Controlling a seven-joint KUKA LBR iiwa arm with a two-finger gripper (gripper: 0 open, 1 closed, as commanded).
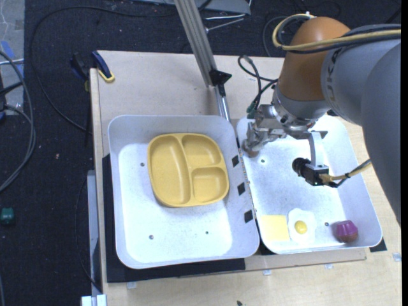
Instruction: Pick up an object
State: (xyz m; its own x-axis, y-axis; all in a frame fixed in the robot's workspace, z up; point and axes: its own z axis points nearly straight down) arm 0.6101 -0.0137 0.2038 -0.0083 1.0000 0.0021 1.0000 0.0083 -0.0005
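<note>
Your end effector [252, 144] sits low at the far-left corner of the right bin [357, 171], close to the wall it shares with the left bin [127, 234]. The grey arm [357, 69] comes in from the right, its orange band [312, 56] above the wrist. From this angle you cannot tell how the end effector's tips stand — the wrist body covers them, and nothing can be seen between them.

The things you could pick up lie well apart from it, along the near edge of the right bin. A pale yellow flat square [275, 227] rests near the bin's near-left corner. Just beside it, to the right, is a white piece with a yellow centre, like a toy fried egg [300, 225]. Further right, near the near-right corner, sits a small purple object [346, 231]. All three lie on the bin floor, toward the camera from the end effector, with bare floor between.

A small black part [305, 168] on a cable hangs over the middle of the right bin, to the right of the end effector.

In the left bin you see a yellow divided plate [188, 169] with three compartments, lying flat near the bin's middle, across the shared wall from the end effector. Both bins rest on the table [153, 75].
</note>
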